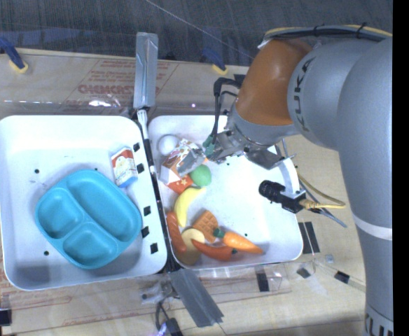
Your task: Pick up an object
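Note:
My gripper hangs low in the right bin, at its upper left part, under the orange band of the arm. Its tip is right beside a crinkled silver packet and just above a green ball. A yellow banana, an orange carrot, a brown waffle-like piece and a red sausage-like piece lie in a heap at the bin's lower left. A small white ball sits near the top left corner.
The left bin holds a blue divided plate and a small red-and-white carton near the divider. A black part on the arm juts over the right bin. The right bin's middle and right floor is bare.

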Action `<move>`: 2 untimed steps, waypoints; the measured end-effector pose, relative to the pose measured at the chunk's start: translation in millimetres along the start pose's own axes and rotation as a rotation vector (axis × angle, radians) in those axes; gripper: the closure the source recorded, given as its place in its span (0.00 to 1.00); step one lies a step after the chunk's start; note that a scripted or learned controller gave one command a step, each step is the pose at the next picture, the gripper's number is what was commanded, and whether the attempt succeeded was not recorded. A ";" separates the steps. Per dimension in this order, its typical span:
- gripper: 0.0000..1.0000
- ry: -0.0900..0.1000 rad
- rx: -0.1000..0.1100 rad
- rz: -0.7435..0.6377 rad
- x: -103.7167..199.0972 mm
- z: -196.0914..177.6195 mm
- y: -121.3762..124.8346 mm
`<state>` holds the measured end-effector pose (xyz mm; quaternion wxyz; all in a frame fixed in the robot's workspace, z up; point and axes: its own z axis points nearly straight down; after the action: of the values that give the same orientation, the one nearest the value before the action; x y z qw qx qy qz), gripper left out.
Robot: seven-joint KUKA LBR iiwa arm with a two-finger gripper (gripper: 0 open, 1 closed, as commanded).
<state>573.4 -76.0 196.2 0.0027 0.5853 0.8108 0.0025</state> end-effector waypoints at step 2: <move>0.00 0.004 0.012 -0.323 10.7 -22.3 -83.2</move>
<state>490.9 -92.1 217.9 -0.0021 0.4474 0.8943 -0.0016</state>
